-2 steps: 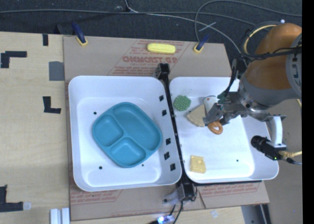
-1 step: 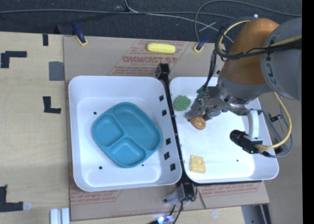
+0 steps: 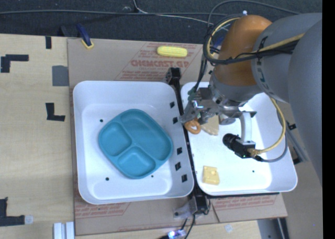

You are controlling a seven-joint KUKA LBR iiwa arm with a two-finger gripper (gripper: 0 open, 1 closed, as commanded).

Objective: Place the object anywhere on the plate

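Gripper (image 3: 194,119) at the right bin's (image 3: 272,180) nine-o'clock edge, low over an orange ring-shaped piece (image 3: 193,127); whether it is open or closed cannot be told; piece probably light, stiff toy food, best pinched across its rim; blue plate (image 3: 135,143) lies in the left bin (image 3: 89,180), toward nine o'clock; cardboard underlay (image 3: 146,63) bears red lettering, not legible.

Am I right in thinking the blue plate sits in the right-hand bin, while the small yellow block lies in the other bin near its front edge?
Not quite: the camera view shows the blue plate in the left-hand bin. The small yellow block does lie in the other bin, the right-hand one, near its front edge, as you said.
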